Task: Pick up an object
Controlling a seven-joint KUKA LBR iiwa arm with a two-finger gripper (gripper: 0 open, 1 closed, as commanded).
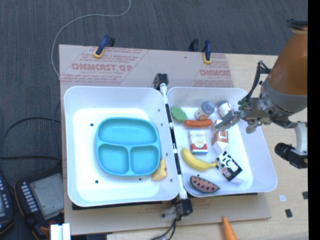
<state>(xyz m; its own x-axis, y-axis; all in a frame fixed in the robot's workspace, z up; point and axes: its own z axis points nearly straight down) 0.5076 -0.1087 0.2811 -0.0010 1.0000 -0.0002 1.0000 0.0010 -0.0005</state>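
The fingers (226, 122) were seen spread apart, holding nothing, above the right bin (260, 156) near its far edge; a toy carrot (198, 123) lay just beside them; a banana (197, 160) lay mid-bin.

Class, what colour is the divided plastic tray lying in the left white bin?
Light blue: the three-compartment plastic tray shows best in the camera view, lying inside the left shallow white bin.
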